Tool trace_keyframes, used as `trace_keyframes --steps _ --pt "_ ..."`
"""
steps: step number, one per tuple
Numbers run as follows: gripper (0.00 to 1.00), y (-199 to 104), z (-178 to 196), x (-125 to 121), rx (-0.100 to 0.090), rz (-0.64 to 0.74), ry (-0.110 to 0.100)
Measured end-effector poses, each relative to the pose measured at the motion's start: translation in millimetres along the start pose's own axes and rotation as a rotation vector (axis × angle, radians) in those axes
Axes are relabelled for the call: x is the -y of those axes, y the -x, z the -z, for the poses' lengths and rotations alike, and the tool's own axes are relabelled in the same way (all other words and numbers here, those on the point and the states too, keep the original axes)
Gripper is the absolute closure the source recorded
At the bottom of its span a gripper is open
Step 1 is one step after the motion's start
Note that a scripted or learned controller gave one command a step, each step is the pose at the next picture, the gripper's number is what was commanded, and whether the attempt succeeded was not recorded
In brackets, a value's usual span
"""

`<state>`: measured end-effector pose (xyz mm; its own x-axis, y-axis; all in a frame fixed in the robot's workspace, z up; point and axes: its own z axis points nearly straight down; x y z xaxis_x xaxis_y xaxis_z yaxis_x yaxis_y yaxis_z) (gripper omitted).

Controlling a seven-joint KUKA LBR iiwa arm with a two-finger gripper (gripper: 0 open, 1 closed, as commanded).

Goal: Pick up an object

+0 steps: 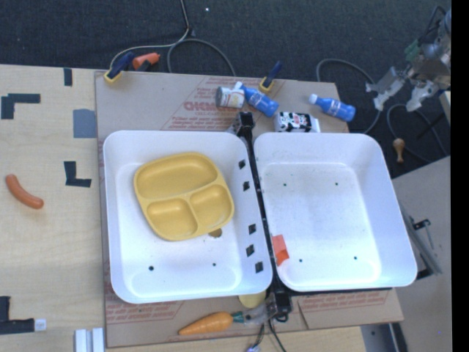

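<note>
Yellow, three-compartment plastic plate point(185, 194) lies in the left white bin point(121, 270); light, stiff, slippery, best pinched at its rim. Pincer point(410, 86) hovers beyond the counter's far right corner, grip unclear.

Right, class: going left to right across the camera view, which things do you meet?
Sausage → yellow plate in the left bin → carrot → blue bottle → right bin → gripper.
</note>
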<state>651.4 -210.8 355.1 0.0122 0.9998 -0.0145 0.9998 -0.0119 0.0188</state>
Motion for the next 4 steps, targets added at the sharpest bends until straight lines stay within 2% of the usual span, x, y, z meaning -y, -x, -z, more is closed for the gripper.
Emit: trace_keyframes --steps 1,2,3,4 --pt "0.00 -16 -108 56 -0.017 0.011 -0.032" --pt "0.00 -89 -247 105 -0.021 0.016 -0.036" --pt "0.00 -122 -268 44 -0.012 0.016 -0.017" --pt "0.00 -99 -268 -11 -0.013 0.015 -0.014"
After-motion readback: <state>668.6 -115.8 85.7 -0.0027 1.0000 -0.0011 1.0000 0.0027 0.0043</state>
